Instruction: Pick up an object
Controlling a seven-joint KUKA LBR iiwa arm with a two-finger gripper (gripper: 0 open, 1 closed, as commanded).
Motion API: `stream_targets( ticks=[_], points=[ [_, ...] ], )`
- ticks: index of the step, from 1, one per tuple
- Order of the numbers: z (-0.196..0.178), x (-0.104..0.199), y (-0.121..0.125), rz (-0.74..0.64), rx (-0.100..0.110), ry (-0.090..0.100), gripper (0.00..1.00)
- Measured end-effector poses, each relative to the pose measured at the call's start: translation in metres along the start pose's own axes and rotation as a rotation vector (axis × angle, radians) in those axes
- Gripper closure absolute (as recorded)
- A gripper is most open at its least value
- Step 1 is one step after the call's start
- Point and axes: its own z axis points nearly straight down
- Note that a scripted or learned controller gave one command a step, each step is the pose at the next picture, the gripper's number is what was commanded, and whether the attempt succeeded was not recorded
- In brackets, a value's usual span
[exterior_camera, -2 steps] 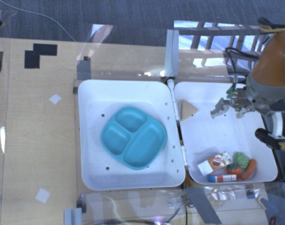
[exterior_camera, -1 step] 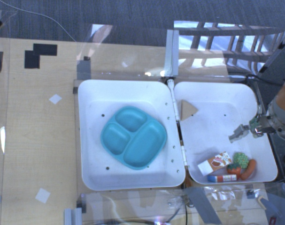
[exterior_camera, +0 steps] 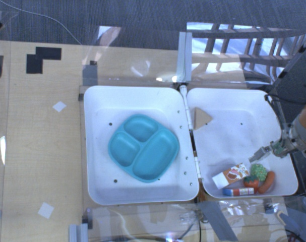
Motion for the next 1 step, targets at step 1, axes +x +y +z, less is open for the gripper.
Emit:
stream_targets(
  ticks=[1],
  points=[
    [-0.0023,-0.0444,0.1378,0.263,-0.002,-0.002,0.0]
  ],
)
